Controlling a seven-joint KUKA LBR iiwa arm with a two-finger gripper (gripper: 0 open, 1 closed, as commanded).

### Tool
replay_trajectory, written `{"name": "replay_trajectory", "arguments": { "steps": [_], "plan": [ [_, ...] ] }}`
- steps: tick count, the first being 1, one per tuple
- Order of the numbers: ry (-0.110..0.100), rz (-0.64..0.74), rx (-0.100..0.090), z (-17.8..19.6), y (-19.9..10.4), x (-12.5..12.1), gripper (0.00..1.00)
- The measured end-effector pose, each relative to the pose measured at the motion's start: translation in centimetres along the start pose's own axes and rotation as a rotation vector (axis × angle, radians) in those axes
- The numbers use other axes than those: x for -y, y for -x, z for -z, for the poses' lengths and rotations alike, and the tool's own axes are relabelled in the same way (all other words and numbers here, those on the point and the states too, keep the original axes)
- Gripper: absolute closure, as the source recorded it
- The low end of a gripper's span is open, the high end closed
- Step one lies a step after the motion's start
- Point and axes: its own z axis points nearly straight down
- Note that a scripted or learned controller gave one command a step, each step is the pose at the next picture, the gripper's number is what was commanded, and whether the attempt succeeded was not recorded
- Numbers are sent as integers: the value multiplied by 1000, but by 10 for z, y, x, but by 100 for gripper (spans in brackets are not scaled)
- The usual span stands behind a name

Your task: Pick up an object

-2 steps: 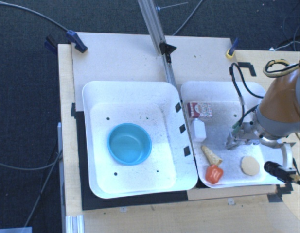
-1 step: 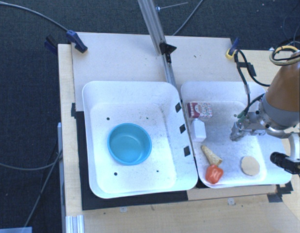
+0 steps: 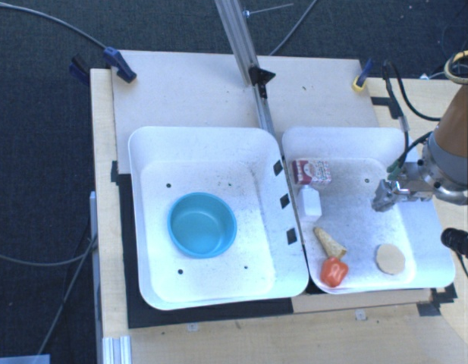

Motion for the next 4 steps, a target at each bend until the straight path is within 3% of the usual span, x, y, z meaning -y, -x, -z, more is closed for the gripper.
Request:
{"name": "replay_trajectory", "arguments": {
  "steps": [1, 2, 4],
  "plan": [
    [3, -1, 2, 60, 10, -3, 100],
    [-14, 3, -6, 57, -41, -5, 100],
    [-23, 3, -5, 21, -149, -35, 100]
  ]
}}
